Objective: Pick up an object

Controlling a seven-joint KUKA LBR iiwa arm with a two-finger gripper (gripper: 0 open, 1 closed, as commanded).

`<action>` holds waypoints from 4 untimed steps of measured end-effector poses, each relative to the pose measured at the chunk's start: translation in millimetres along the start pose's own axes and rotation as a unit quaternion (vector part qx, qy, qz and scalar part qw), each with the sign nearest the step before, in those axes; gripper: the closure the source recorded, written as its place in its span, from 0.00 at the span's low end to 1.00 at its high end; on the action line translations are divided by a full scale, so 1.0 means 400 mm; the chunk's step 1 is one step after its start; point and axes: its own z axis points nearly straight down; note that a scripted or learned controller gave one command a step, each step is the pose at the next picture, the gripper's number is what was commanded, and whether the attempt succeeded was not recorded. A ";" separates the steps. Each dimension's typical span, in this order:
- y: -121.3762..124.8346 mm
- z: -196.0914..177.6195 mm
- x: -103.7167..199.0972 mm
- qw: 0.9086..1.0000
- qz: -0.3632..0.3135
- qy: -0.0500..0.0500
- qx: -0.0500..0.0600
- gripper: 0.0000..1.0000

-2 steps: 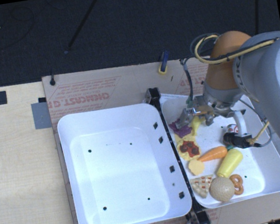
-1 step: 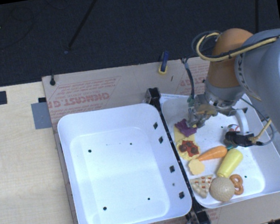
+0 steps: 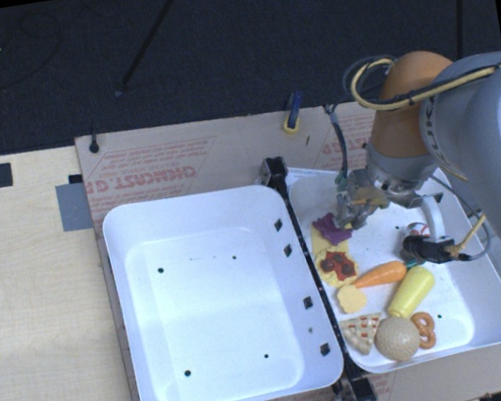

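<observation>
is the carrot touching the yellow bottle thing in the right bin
Touching. The camera view shows the carrot's green-tipped end lying against the upper end of the yellow bottle, with no white bin floor between them.

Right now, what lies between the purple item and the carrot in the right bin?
In the camera view, a dark red piece lies between the purple item and the carrot.

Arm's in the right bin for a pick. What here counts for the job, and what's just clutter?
In play: gripper, purple piece beside it, carrot, yellow bottle, round ball, pretzel, right bin.

Lying about: left bin, blue clamp, cardboard sheet.
</observation>
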 end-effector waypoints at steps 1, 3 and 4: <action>-0.155 0.031 0.026 1.000 0.002 -0.001 0.001 0.00; -0.070 0.029 -0.082 1.000 0.000 -0.001 0.000 0.00; 0.002 0.028 0.052 1.000 -0.001 -0.001 -0.002 0.00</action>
